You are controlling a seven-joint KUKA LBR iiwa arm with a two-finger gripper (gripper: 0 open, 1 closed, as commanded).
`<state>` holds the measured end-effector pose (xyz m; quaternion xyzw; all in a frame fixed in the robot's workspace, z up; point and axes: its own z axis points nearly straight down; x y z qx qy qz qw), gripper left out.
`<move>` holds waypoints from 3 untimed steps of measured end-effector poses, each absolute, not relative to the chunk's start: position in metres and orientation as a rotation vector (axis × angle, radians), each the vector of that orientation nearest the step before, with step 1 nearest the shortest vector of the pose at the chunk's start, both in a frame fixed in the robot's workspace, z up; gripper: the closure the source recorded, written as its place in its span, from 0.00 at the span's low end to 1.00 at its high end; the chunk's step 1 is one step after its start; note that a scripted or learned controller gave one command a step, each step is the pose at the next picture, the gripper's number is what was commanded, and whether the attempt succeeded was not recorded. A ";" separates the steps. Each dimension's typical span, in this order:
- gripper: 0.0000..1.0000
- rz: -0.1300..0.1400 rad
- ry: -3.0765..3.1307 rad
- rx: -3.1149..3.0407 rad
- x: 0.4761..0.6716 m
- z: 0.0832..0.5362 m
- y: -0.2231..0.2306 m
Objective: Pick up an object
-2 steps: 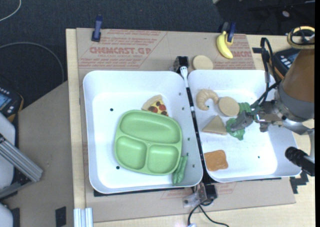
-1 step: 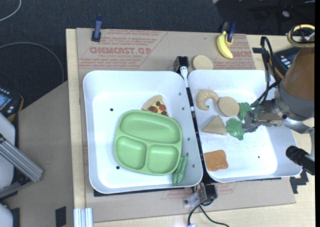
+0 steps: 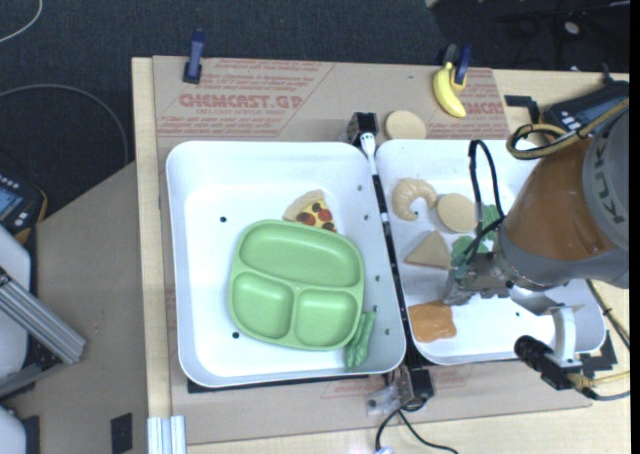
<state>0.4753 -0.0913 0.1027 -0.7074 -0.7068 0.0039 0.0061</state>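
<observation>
**Arm Lowered Into Right Bin Above Orange Piece**

The gripper (image 3: 462, 287) is seen low in the right bin (image 3: 500, 347), just above an orange piece (image 3: 432, 321) near the front wall; whether its fingers are apart or together cannot be told. A tan wedge (image 3: 428, 250), a round biscuit (image 3: 456, 211) and a croissant (image 3: 411, 196) are spread behind it. In the left bin (image 3: 200, 242), a green divided tray (image 3: 296, 284) is laid beside a pizza slice (image 3: 312, 210) (partly tucked behind the tray). A banana (image 3: 449, 92) is left on the bench (image 3: 250, 102).

A robotics lab — a table (image 3: 250, 92) faced with printed protective board, clamps (image 3: 194, 55) at its far edge, loose cables (image 3: 30, 2) on dark carpet beyond it, aluminium framing (image 3: 40, 327) left of it (toy food fills its bins (image 3: 190, 242)).
</observation>
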 end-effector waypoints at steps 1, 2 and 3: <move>1.00 -0.014 -2.235 -2.212 0.481 0.189 -0.004; 1.00 -0.025 -2.235 -2.223 0.482 0.351 0.024; 1.00 0.008 -2.221 -2.213 0.478 0.287 0.062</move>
